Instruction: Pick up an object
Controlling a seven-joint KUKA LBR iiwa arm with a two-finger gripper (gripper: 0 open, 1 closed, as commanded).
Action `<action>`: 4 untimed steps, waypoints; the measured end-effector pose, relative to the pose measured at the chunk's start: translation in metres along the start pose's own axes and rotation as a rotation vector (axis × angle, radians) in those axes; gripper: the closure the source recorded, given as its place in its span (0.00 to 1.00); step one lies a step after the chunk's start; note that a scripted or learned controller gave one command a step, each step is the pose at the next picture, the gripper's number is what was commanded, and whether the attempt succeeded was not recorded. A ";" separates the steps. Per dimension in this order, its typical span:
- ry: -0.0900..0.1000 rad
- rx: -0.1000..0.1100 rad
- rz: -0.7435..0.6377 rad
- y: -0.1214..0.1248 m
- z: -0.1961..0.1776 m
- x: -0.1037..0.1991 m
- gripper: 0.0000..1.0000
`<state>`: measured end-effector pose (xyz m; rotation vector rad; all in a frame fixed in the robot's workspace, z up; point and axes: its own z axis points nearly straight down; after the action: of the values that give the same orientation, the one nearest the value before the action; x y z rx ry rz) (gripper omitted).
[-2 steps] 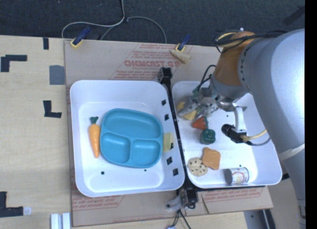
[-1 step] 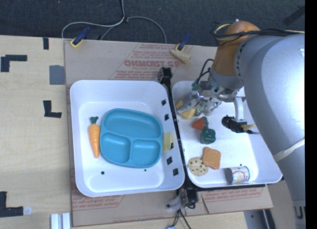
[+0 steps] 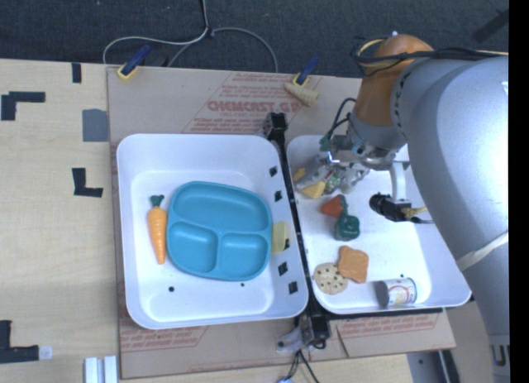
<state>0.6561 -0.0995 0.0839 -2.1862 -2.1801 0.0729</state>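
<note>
Grey and orange, the arm [image 3: 430, 108] reaches in from three o'clock and sets its gripper [image 3: 337, 168] low over the twelve o'clock end of the right bin [image 3: 430, 257] — whether the jaws are spread or pressed together I cannot tell. Just beside it at seven o'clock lies a yellow piece [image 3: 312, 189]; at six o'clock, a red piece [image 3: 332, 205] and a green pepper [image 3: 347, 227]. Further toward six o'clock sit a toast slice [image 3: 354, 264], a cookie [image 3: 329, 278] and a small can [image 3: 397, 292]. At nine o'clock the left bin [image 3: 136, 166] holds a blue divided plate [image 3: 219, 231] with a carrot [image 3: 157, 230] beside it.
</note>
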 end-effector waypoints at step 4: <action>0.000 -0.001 -0.001 0.001 0.000 0.000 0.00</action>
<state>0.6568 -0.1000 0.0838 -2.1848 -2.1819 0.0715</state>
